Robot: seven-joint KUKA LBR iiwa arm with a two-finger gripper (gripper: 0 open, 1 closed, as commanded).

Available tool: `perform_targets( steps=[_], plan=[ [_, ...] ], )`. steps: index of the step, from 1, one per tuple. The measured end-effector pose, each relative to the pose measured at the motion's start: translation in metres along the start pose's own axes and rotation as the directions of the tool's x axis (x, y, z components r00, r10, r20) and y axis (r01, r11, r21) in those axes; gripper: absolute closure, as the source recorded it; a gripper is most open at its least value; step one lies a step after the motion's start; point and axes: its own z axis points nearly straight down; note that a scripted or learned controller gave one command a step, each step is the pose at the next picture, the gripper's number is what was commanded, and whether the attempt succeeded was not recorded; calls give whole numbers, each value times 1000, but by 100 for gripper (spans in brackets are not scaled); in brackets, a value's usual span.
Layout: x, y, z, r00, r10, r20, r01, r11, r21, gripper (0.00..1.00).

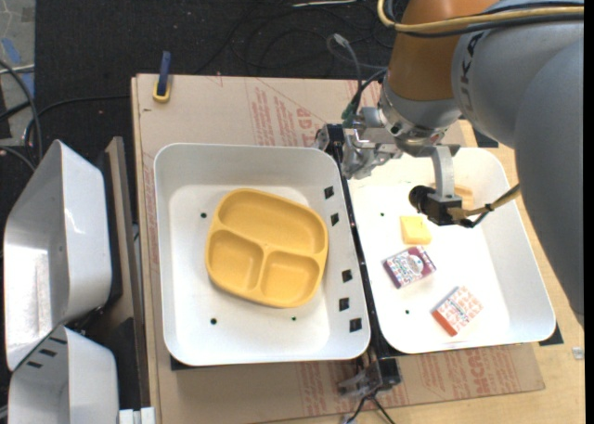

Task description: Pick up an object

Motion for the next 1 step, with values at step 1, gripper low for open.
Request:
perform_targets(
  steps=[1],
  plan=[
    [55,5,-10,1000,1,1,-1,1000,0,100]
  ],
)
